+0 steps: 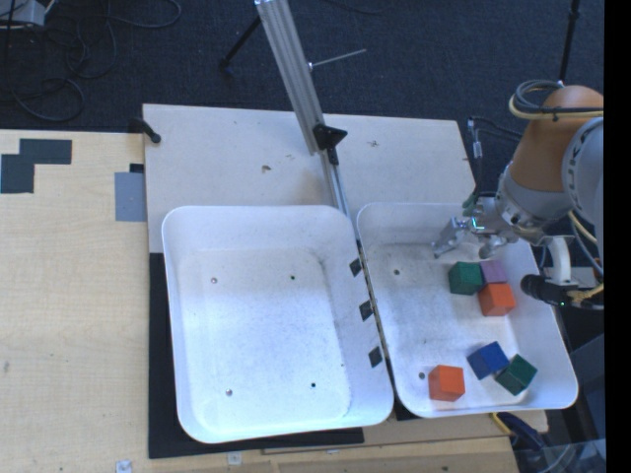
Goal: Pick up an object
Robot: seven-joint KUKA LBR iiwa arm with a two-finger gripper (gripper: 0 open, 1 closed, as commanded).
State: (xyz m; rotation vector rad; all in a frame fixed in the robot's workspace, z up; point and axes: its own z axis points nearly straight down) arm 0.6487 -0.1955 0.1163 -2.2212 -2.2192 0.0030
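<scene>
The grey arm with its orange band is reaching in from 3 o'clock, and its gripper is hanging over the upper part of the right bin. How far the tool is open cannot be told from this slanted view, and nothing is showing clearly inside it. Just at 5 o'clock from the gripper, a green cube is sitting on the bin floor, with a pale pink block beside it at 3 o'clock and an orange cube touching or nearly touching both at about 4 o'clock. Toward the bin's 6 o'clock edge, a second orange cube is lying apart, while a blue cube and a dark green cube are sitting side by side. The left bin is lying at 9 o'clock of the right one, with a metal rail slanting above them.
</scene>
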